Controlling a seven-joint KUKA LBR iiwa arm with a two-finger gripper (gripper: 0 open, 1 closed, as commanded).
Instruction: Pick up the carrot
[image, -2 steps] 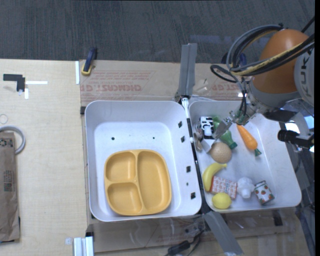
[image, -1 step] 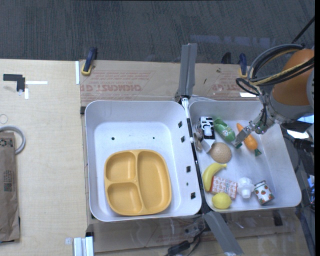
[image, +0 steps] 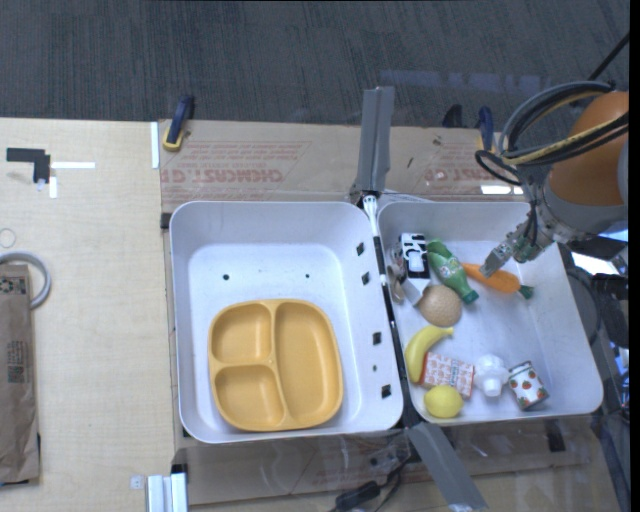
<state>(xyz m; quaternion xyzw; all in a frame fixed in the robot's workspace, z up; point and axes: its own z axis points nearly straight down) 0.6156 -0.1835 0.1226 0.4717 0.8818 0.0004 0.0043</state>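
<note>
One carrot (image: 495, 280) lies in the right bin (image: 585, 395), close beside a green bottle (image: 452, 270), with the gripper (image: 500, 258) touching or just above its left end. Whether the pincer is spread or pinching, I cannot tell. A grip so near the end could let it pivot loose or nudge the bottle.

Brown paper bag (image: 18, 370) cut off at left edge, arm (image: 590, 150) cropped at right (wrist partly out).
</note>
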